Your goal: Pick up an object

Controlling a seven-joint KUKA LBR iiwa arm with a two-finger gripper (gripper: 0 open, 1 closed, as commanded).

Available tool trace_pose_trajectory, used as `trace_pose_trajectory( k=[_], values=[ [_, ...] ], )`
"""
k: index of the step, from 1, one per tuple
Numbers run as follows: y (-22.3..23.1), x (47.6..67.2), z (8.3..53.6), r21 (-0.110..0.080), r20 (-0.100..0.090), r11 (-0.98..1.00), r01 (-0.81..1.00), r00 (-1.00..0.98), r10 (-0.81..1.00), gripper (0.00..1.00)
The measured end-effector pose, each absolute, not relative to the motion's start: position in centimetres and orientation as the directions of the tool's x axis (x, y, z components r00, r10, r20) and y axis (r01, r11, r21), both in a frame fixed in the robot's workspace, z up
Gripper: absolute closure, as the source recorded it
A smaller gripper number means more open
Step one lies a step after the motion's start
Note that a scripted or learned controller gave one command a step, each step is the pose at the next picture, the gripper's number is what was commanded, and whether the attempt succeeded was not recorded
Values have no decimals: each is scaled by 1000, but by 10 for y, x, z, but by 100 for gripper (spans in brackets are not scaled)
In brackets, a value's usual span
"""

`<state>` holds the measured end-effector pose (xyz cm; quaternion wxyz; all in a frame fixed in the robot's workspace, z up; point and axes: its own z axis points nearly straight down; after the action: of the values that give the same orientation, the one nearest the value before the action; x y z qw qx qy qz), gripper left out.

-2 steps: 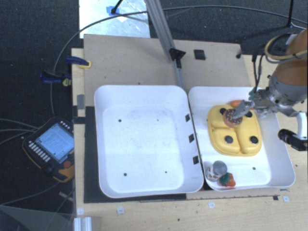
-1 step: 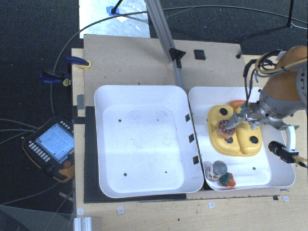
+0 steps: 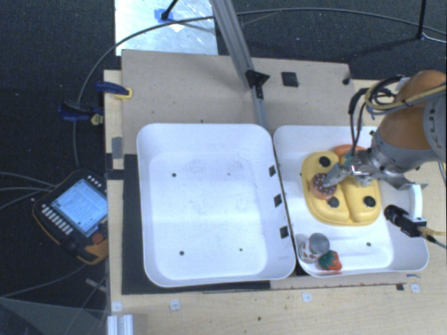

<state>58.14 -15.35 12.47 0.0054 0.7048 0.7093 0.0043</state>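
Yellow toy [image 3: 340, 190] in right bin [image 3: 405, 257] lies under lowered tool [image 3: 334, 178], grip state unclear.

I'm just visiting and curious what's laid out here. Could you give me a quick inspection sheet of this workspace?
Surface: bench bearing a left bin and a right bin, side by side.
Job's things: yellow block with dark dots in the right bin; small grey and red-green items at its near corner.
Clutter: clamps at the bench's left edge.
Gripper: gripper low over the yellow block.
Cables: several on the floor, left and behind.
Surroundings: handheld control pad on the floor, left; tripod leg behind.
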Motion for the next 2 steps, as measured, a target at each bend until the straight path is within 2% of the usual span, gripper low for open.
trace_pose_trajectory(
  k=[1,2],
  values=[
    [-152,584,137,21,3,4,1000,-4,1000,100],
    [-160,587,198,8,-3,4,1000,-4,1000,100]
  ],
)
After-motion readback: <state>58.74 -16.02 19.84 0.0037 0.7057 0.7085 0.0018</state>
